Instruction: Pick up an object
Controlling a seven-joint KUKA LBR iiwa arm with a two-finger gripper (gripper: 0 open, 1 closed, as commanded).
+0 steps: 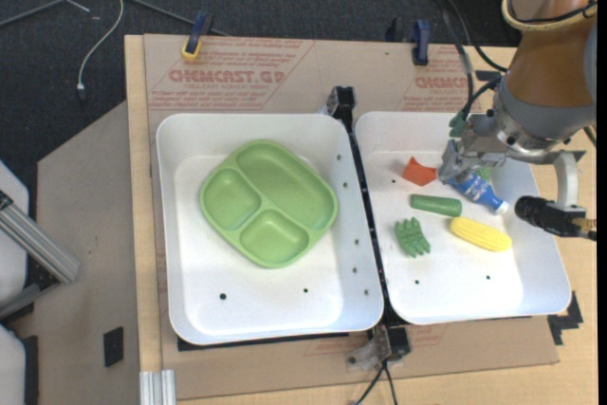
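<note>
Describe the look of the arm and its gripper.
The arm is thick and rounded: a broad orange band above, a grey wrist below. Dark cables run along its left side. The gripper is a small grey metal unit, blurred in this view.

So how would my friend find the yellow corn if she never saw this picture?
Look at the right-hand white bin, the one the robot arm reaches into. Near its right side, in front of the gripper, lies the corn, a stubby bumpy cob. It is the only yellow thing there: the green stick and the leafy green piece sit to its left, and the orange piece is farther back.
</note>
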